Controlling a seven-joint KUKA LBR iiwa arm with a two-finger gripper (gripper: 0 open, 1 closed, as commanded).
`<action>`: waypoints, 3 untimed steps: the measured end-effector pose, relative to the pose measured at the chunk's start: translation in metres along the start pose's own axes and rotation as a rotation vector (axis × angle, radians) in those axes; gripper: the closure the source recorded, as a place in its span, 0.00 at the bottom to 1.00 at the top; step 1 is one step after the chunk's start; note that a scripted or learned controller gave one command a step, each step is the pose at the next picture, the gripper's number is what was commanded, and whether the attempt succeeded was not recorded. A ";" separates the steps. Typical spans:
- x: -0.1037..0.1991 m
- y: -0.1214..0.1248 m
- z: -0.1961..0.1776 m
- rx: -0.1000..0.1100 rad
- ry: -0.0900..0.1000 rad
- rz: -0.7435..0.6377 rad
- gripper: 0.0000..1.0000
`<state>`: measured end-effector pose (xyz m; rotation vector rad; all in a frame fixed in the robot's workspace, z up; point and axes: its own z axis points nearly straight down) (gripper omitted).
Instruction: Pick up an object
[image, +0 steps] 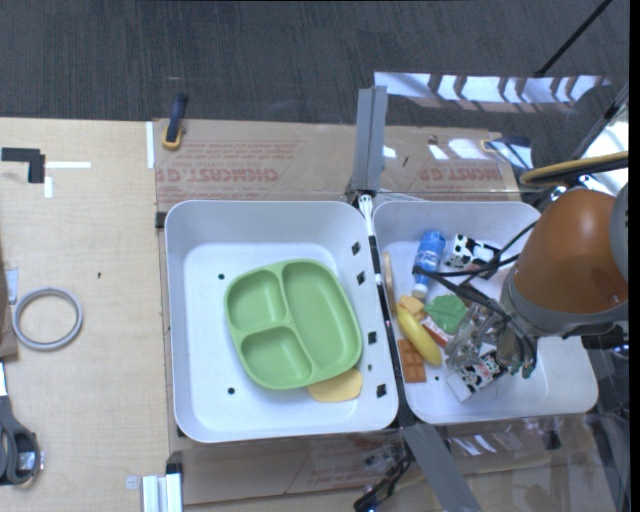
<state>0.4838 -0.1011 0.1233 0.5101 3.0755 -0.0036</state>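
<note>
- Frankly, we cannot tell whether the gripper (478, 352) is released or clenched: its metal parts merge with the clutter beneath it in the right bin (560, 395).
- The arm (575, 265) reaches in from the right, its rounded orange band covering part of that bin's far side.
- Just under the gripper lies a small black-and-white patterned item (476, 374); its shape is hard to make out, and we cannot say whether the gripper touches it.
- A second black-and-white patterned piece (462, 250) sits near the bin's back wall, beside a blue bottle (429, 252) with a paler cap end.
- A yellow banana (419, 331), smooth and curved, lies left of the gripper, with a crumpled green object (450, 312) just beside it.
- An orange ridged piece (410, 362) lies along the bin's left wall, partly tucked under the banana.
- In the left bin (200, 390) rests a glossy green plate (293, 323) split into three compartments, rounded at the corners.
- A pale yellow object (337, 388) peeks from under the plate's near edge, mostly hidden.
- On the wooden bench (80, 400) to the left lies a grey ring (44, 318).
</note>
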 end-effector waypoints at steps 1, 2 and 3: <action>0.028 0.071 -0.069 -0.004 0.021 -0.379 1.00; 0.020 0.081 -0.068 0.001 0.023 -0.043 1.00; 0.034 0.086 -0.068 0.007 0.024 0.311 1.00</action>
